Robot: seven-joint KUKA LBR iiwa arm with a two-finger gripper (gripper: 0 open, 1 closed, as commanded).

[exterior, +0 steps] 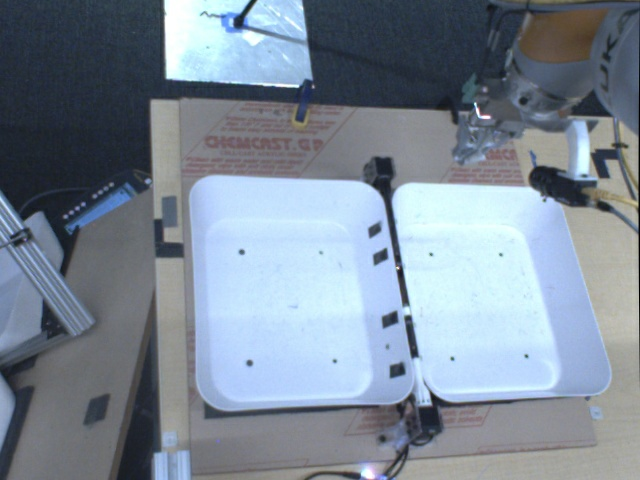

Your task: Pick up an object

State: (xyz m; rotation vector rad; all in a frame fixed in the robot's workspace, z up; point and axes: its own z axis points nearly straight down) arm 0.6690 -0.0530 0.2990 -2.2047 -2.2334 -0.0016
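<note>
My gripper (471, 151) hangs above the bench behind the far left corner of the right bin (490, 303), outside its rim. The grey arm with its orange band comes in from the top right. The left bin (290, 298) lies beside the right one, and both show bare white floors with a few small dark dots. Nothing can be seen hanging under the gripper.
The bins rest on a cardboard sheet (265, 138) with red print. A row of black clips (385, 258) joins them along the middle. A shiny metal plate (235, 28) lies at the back left. An aluminium rail (40, 278) slants at the left edge.
</note>
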